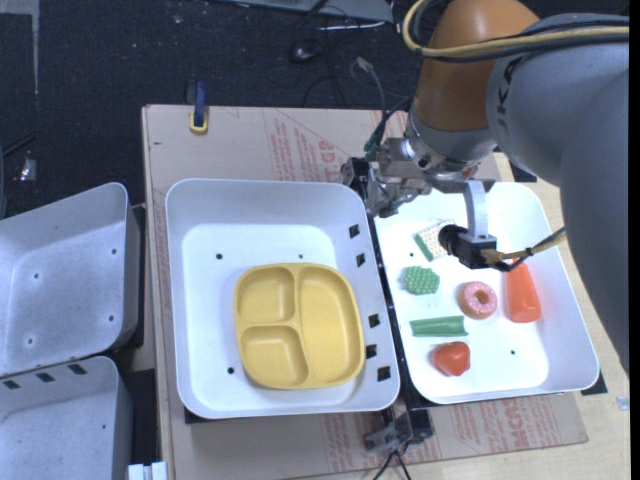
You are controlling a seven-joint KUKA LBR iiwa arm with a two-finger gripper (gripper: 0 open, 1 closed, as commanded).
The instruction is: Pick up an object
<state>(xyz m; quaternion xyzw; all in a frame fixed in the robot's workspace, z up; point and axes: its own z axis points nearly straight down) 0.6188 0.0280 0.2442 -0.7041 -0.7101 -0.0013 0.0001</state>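
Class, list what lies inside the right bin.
In the right bin: green ball, pink donut, orange block, green stick, red piece. The arm covers its upper end.

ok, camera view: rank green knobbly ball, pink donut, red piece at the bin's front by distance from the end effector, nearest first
End effector is at the right bin's back left corner.
1. Green knobbly ball, left side of that bin.
2. Pink donut, mid-bin, right of the ball.
3. Red piece, near the front edge.
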